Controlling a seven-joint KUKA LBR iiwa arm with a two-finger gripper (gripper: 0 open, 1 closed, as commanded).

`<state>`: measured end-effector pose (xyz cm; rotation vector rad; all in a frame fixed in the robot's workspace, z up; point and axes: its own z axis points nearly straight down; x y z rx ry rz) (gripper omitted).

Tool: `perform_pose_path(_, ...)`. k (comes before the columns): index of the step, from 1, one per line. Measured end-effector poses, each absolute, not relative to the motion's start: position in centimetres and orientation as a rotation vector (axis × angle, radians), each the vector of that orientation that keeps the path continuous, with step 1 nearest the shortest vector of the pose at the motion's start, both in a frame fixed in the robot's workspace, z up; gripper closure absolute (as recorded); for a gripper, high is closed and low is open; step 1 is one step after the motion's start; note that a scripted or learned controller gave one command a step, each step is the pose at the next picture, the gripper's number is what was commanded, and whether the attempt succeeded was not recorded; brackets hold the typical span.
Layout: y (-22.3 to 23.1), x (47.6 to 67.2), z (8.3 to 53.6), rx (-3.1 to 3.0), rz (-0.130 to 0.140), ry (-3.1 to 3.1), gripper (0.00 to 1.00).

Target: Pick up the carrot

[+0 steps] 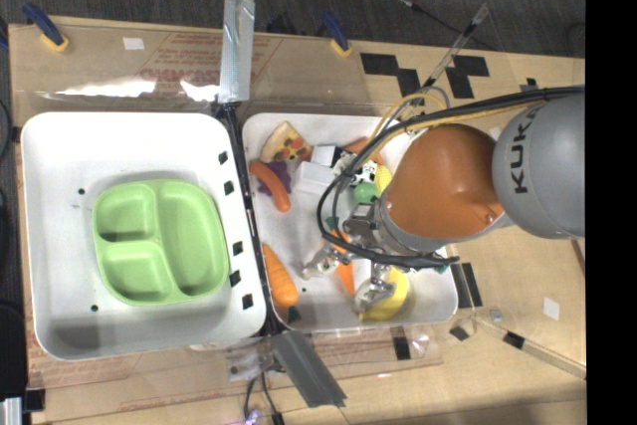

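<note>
Carrot (281, 278) lies by the bin wall; end effector (346, 276) spread open; arm (542, 169) reads "KUKA".

Reaches in from the right edge over the right bin (450, 299), grey link (542, 164) leading to the orange band (443, 182) above the wrist. Points steeply down into that bin's near half. Carries looping cables along the wrist's left side. Ends in the gripper (348, 276), metal fingers (320, 264) spread apart, low over the bin's floor.
</note>
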<state>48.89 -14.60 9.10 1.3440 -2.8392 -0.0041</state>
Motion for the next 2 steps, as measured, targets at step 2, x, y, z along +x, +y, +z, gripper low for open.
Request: perform_pose_path(2,-8.2,50.6,21.1,1.625,0.007,-2.696,1.0)
